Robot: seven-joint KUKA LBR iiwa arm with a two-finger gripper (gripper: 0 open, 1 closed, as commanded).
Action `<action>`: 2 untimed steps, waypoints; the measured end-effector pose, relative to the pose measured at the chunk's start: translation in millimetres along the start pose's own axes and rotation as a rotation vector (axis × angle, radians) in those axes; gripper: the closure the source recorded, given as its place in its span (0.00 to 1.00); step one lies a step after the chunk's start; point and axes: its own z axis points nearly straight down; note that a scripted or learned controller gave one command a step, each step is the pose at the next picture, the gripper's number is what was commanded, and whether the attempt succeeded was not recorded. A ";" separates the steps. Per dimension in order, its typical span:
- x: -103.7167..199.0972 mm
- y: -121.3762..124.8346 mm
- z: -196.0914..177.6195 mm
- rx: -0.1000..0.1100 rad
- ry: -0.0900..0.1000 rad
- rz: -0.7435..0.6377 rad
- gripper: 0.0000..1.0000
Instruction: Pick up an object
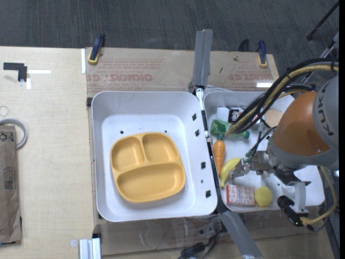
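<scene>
Two shallow white bins sit side by side on the tabletop (43, 144). The left bin (102, 161) holds one yellow three-compartment plate (147, 167), lying flat near its centre. The right bin (215, 99) holds a cluster of small items: one carrot (219, 153) lying along the left wall, one banana (230, 169) just beside it, one green item (220, 127) above the carrot, one small black-and-white packet (234, 114) near the top, one red-and-white box (240, 195) at the lower edge, and one yellow lemon-like ball (263, 196) touching that box on its right. The one grey arm with its orange band (299, 125) reaches over the right bin; its gripper (249, 165) sits low at the banana's right end, apparently in contact. Whether the fingers are open, closed or gripping the banana cannot be told. One brown paper bag (9, 182) lies at the tabletop's far left
</scene>
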 end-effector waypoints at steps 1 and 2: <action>4.8 66.2 0.7 0.001 0.000 -0.085 0.00; 6.6 128.0 0.7 0.001 -0.001 0.033 0.00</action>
